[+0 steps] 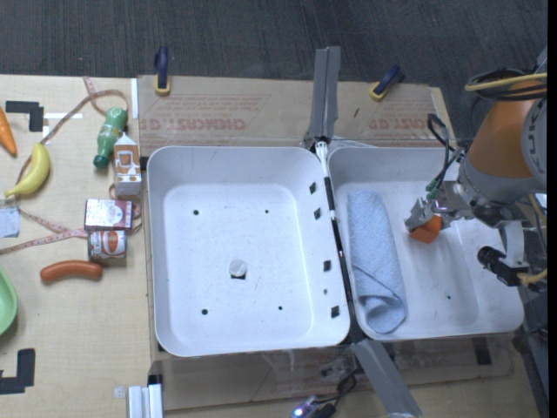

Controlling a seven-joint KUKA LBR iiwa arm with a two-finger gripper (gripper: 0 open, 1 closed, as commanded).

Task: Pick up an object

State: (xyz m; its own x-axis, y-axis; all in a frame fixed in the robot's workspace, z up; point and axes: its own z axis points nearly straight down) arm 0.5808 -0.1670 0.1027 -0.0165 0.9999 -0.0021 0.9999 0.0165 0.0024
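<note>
bench [78,329] carries two white bins | right bin [452,312]: blue-grey towel [376,259] lies with its long axis from far to near along the left wall | claw [429,219] over the middle of the right bin | orange object [426,229] directly at the claw tips, right of the towel and apart from it | cannot tell if the claw grips it or only touches it

I work in a robot lab. My two white bins [161,233] sit on a cardboard sheet [235,116] clamped [161,70] to the bench. Left of the bins, a printed mat [52,190] shows play food, with black corner markers [24,113] at its edges.
</note>
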